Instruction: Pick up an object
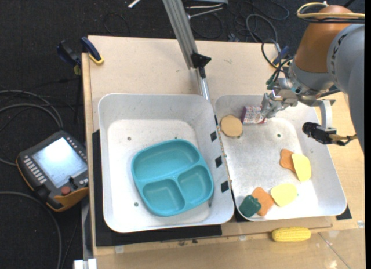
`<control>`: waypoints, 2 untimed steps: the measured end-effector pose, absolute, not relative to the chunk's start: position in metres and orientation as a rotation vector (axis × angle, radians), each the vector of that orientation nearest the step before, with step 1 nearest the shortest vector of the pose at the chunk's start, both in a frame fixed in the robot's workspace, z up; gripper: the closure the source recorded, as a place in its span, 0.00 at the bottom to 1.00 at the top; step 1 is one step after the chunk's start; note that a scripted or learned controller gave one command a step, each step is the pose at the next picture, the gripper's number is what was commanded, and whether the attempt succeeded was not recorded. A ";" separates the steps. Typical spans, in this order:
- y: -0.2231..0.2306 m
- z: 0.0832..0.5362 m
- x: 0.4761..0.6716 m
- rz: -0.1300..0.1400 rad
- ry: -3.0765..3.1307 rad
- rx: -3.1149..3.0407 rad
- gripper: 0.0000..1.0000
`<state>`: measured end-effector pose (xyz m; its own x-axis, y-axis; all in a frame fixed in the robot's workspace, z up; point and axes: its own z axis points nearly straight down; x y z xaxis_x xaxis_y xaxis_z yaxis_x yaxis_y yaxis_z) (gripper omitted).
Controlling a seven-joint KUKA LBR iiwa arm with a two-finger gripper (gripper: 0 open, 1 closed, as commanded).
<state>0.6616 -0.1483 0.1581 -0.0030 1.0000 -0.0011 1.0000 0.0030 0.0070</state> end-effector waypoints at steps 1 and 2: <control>-0.145 0.202 0.665 0.006 2.221 2.214 1.00; -0.144 0.238 0.667 0.006 2.221 2.214 1.00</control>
